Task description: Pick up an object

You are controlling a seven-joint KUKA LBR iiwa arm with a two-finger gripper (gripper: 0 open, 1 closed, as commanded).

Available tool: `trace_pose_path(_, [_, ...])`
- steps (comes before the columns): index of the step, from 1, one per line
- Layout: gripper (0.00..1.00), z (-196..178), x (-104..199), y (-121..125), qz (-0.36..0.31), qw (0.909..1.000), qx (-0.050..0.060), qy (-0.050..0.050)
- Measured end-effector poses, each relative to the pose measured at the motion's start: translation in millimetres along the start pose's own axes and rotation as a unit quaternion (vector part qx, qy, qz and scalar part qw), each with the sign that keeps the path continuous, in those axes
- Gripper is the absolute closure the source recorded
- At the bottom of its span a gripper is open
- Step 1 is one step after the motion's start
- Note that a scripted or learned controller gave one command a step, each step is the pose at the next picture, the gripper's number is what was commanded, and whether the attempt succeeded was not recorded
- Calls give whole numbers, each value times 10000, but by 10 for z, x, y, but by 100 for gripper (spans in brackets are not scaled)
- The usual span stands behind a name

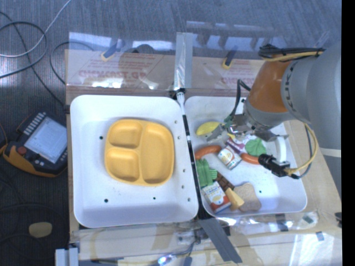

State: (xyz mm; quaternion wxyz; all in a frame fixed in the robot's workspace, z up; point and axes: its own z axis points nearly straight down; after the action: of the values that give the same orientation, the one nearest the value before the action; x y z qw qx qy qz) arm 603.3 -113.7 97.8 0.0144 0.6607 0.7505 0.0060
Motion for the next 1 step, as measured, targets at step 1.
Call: trace_pose_path(1, [100, -107, -9, 19, 5, 10000, -30, -3])
